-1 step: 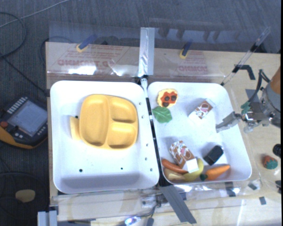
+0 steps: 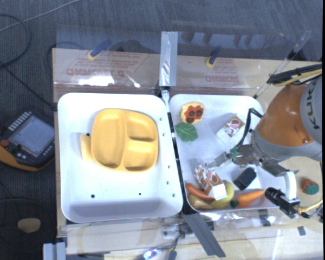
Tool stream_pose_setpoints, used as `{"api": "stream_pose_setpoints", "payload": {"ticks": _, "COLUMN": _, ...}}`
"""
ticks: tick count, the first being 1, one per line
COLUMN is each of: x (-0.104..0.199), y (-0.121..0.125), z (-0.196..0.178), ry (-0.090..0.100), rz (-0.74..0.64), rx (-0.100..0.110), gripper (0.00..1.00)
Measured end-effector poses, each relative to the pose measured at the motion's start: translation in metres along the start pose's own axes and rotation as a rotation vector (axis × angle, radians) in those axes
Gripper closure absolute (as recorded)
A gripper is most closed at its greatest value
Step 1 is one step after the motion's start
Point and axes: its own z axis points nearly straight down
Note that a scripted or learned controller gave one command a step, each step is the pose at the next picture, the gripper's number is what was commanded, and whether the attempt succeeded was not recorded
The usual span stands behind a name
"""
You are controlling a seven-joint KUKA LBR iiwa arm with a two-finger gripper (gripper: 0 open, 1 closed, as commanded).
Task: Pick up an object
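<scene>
Two shallow white bins are seen side by side on the bench. The left bin is occupied by a yellow compartment tray, lying flat near its centre, w/ a paler yellow piece showing at the tray's left edge. The right bin is reached into by the arm from the right, its orange band seen above the wrist. The gripper is positioned low over the bin's middle, just above and beside a black block; whether the jaws are released or clenched cannot be told, and nothing is seen gripped. Candidate objects are spread thru the right bin: a yellow piece w/ dark spots at the top left, a green leaf-shaped item just below it, a small red-and-white packet near the top right. Along the bottom edge, a red-patterned packet is found touching a pale cube, w/ a yellow-green fruit and a sausage-like item crowded beside them, and an orange carrot to the right. A handheld pendant is seen on the floor, left of the bench.
</scene>
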Motion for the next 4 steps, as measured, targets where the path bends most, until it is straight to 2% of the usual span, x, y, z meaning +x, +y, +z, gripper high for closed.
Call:
{"api": "stream_pose_setpoints", "payload": {"ticks": 1, "x": 0.021, "y": 0.006, "z": 0.036, "ry": -0.004, "rz": -0.115, "rx": -0.015, "gripper": 0.00}}
{"api": "stream_pose_setpoints", "payload": {"ticks": 2, "x": 0.024, "y": -0.001, "z": 0.044, "ry": 0.002, "rz": -0.080, "rx": 0.005, "gripper": 0.00}}
{"api": "stream_pose_setpoints", "payload": {"ticks": 3, "x": 0.024, "y": 0.000, "z": 0.034, "ry": 0.005, "rz": -0.080, "rx": 0.005, "gripper": 1.00}}
{"api": "stream_pose_setpoints", "payload": {"ticks": 4, "x": 0.075, "y": 0.061, "z": -0.070, "ry": 0.003, "rz": 0.059, "rx": 0.027, "gripper": 1.00}}
